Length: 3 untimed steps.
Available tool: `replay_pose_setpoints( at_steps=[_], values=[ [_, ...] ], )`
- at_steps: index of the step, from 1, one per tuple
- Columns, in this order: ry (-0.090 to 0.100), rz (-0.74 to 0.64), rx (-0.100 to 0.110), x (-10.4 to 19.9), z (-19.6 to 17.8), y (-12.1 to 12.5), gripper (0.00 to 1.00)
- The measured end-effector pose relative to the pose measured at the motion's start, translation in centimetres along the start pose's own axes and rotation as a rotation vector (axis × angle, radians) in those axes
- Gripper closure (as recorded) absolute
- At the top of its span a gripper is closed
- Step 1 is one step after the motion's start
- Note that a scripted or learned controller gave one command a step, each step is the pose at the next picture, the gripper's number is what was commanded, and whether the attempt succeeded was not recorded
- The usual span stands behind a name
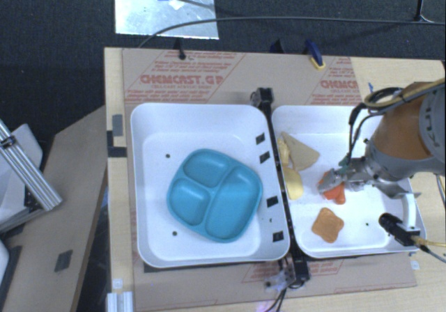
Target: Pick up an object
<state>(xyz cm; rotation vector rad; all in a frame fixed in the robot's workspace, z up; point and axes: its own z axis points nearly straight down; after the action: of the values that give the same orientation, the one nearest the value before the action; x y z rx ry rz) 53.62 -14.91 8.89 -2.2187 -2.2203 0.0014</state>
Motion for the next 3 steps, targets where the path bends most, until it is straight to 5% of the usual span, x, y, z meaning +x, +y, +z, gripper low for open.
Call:
replay_pose_setpoints(
  at_steps=[1, 3],
  values=[
    [-0.003, -0.001, -0.007, -0.1, -1.4, 0.2, 1.00],
    [-0.003, -0.004, -0.008, -0.4, -13.2, 0.5, 1.00]
  ],
)
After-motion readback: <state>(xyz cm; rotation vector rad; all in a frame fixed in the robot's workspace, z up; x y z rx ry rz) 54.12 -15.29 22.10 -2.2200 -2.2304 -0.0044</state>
